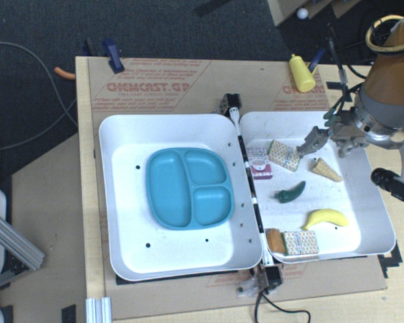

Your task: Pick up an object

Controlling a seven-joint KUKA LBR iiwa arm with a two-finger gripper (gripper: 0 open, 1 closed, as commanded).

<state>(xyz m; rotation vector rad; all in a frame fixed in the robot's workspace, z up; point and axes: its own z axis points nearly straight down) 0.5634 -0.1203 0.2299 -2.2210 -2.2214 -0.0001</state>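
Risks closing on nothing: hangs the gripper (314, 143) over the back half of the right bin (370, 200), just between a speckled packet (283, 155) and a tan wedge (326, 170), with bare floor underneath. Could drop into that gap and miss both. Could equally catch the packet's near edge and shove it toward the bin's left wall, against the small pink-and-white packet (259, 163) lying there. Could nudge the wedge away toward the right wall instead. Cannot tell from this slant whether open or clenched; shows nothing in its grasp.

Judging by nearness, probably aims at the speckled packet. Lies flat in the back-left part of the right bin, just beside the gripper. Looks small and squarish, pale with a fine dotted print, turned askew to the bin's walls. Seems low and thin, so likely offers little to pinch and may slide rather than lift.

Leaves well apart a green pepper (291, 192) near the bin's middle, a banana (326, 218) toward the front edge, and a boxy block (293, 242) in the front-left corner.
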